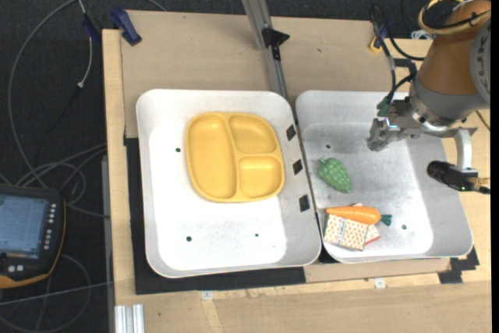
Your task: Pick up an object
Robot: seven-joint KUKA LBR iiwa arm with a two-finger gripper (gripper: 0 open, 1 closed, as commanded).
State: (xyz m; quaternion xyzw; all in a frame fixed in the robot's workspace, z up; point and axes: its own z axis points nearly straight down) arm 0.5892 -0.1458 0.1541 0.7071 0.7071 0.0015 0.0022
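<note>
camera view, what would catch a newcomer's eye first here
The yellow divided plate stands out first, sitting alone in the left bin. Next comes the arm's hand, above the back of the right bin. Nearer the front of that bin lie a green toy, a carrot and a small patterned box.

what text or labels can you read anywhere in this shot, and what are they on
No text can be read anywhere in this view.
Patterned box in the right bin: orange and white print, too small and blurred to read as words.
Handheld pendant at the left edge: lit screen, its contents too small to read.
Yellow divided tray, green toy, carrot toy and the arm's claw: no lettering seen.
</note>
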